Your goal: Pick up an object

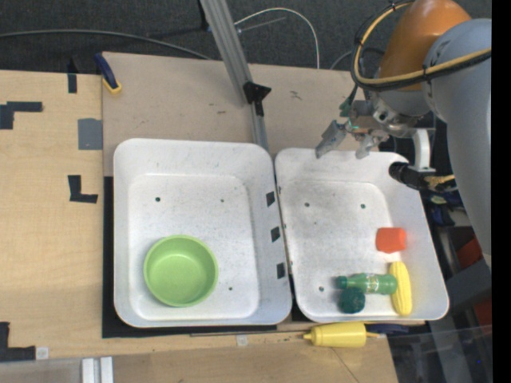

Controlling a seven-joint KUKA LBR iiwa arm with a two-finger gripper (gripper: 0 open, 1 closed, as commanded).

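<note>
fingers spread above the right bin's far edge

my fingers point(345, 142) hang spread apart with nothing between them, over the far rim of the right bin point(319, 166), near its far left corner. my arm point(447, 46) comes in from the right, its orange band high at the far right corner of the worktop point(176, 94).

the things i could pick lie well apart from me, gathered at the near right corner of the right bin. an orange block point(390, 239) sits close to the right wall. nearer the front edge a green bottle point(362, 285) lies on its side, its dark cap end toward the bin's middle, and a banana point(401, 286) lies just beside it at the bottle's right end, touching or almost touching.

in the left bin point(128, 174) a green bowl point(180, 270) stands upright at the near left corner.

a yellow bottle point(340, 335) lies on the worktop just outside the right bin's front rim.
</note>
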